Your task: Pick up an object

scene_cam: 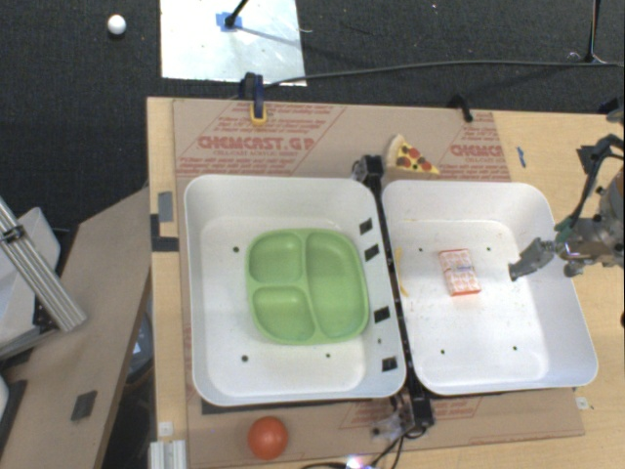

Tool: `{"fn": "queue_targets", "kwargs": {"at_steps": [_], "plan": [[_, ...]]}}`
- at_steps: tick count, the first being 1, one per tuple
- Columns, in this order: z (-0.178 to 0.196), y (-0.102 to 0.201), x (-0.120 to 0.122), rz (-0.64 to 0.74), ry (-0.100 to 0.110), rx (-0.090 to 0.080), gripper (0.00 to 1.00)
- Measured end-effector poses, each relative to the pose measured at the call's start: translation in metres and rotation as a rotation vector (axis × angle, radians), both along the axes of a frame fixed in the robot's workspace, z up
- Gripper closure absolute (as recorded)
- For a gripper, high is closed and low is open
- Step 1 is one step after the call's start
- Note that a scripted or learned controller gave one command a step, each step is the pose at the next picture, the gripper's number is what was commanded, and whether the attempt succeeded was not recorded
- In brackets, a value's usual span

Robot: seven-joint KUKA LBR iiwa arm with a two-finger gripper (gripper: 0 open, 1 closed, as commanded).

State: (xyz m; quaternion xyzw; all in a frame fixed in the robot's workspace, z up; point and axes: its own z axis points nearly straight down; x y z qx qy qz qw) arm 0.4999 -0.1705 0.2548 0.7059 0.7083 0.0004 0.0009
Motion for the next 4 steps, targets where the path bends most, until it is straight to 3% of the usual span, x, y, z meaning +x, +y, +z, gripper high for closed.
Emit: {"fn": "queue_targets", "kwargs": {"at_steps": [1, 2, 3, 4], "plan": [[-0.054, -0.009, -0.006, -0.003, 0.004, 0.001, 0.00], [-0.105, -0.005, 0.004, -0.002, 0.003, 0.002, 0.00], [-0.163, -0.005, -0.005, -0.003, 0.005, 0.002, 0.00], [-0.150, -0.006, -0.003, -0.002, -0.001, 0.000, 1.00]]}}
